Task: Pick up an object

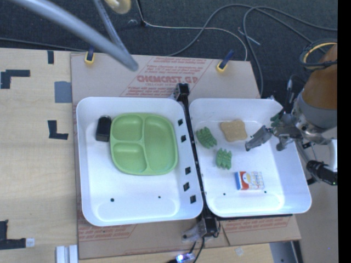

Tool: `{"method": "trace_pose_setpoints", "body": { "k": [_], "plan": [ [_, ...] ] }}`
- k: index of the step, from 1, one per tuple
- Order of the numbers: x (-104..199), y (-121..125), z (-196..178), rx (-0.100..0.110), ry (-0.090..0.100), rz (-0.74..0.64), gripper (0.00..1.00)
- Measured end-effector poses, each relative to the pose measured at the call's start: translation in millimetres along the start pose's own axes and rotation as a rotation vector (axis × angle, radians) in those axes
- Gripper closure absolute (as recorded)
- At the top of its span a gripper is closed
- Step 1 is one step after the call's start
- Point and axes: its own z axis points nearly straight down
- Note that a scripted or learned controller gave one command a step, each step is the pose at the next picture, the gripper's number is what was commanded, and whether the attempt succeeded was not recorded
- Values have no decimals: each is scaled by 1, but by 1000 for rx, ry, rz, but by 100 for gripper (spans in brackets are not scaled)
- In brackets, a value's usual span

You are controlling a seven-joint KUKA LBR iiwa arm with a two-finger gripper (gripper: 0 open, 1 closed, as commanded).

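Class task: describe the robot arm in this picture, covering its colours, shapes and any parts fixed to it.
The arm is a thick rounded body, orange-brown on top with a pale grey band beneath. Below that sits a cluster of dark grey metal parts, from which the gripper juts as a slim, dark grey pointed piece. A white and black fitting sits at its lower side.

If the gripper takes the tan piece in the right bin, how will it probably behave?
The tan piece looks like a sponge or slice of bread, so probably light and soft, yielding when squeezed. It lies flat, so it is unlikely to roll. The gripper is just beside it.
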Motion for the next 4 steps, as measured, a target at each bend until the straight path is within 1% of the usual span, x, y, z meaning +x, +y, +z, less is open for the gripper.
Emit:
{"method": "trace_pose_setpoints", "body": {
  "k": [1,2,3,4],
  "plan": [
    [0,3,-7,-13,-2,-4,0],
    [-4,-6,51,-8,-2,-2,0],
    [7,-5,109,-7,-1,-5,0],
    [7,-4,135,-13,-2,-4,0]
  ]
}}
